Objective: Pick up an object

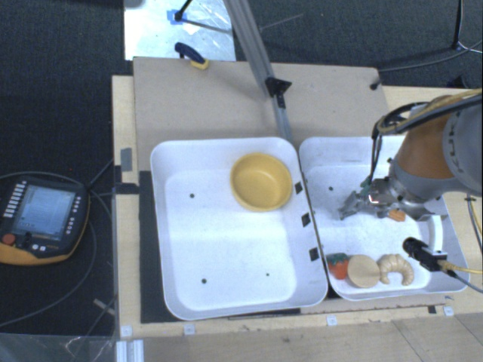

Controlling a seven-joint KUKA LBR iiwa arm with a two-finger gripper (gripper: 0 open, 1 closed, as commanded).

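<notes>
soft overhead light, slight blur, faint shadows

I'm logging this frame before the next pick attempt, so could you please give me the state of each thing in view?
yellow bowl: upright, in the left bin.
croissant: lying in the right bin.
round tan piece: lying beside the croissant.
red-orange piece: against the right bin's left wall.
gripper: low over the right bin, holding nothing visible.

Arm cut off by the right edge, its base out of frame. Its wrist covers part of the right bin floor and most of a small orange object. Gripper too blurred to resolve the fingers. Red-orange item partly hidden behind the round tan piece.
</notes>
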